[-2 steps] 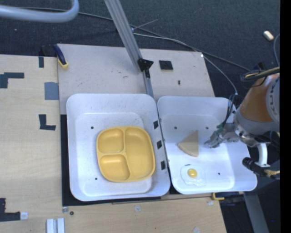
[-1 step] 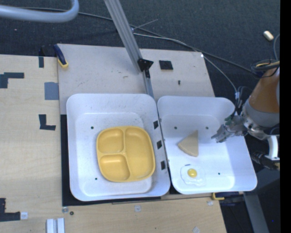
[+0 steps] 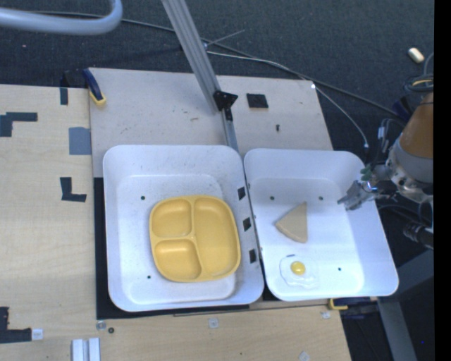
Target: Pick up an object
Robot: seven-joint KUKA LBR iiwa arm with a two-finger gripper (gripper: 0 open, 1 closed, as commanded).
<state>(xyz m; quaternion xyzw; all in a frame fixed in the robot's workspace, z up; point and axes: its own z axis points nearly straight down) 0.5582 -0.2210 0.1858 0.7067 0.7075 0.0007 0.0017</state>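
Hovering my pincer (image 3: 350, 199) over the right bin (image 3: 366, 233), up-right of the tan wedge (image 3: 294, 223); fingers too blurred to judge, perhaps nothing held. Fried egg (image 3: 297, 271) below the wedge.

Lighting: even, bright overhead; white bins (image 3: 176, 158) near glare, faint soft shadows inside their walls. Focus: slightly soft throughout; grey tube (image 3: 63, 21) above bins blurred.
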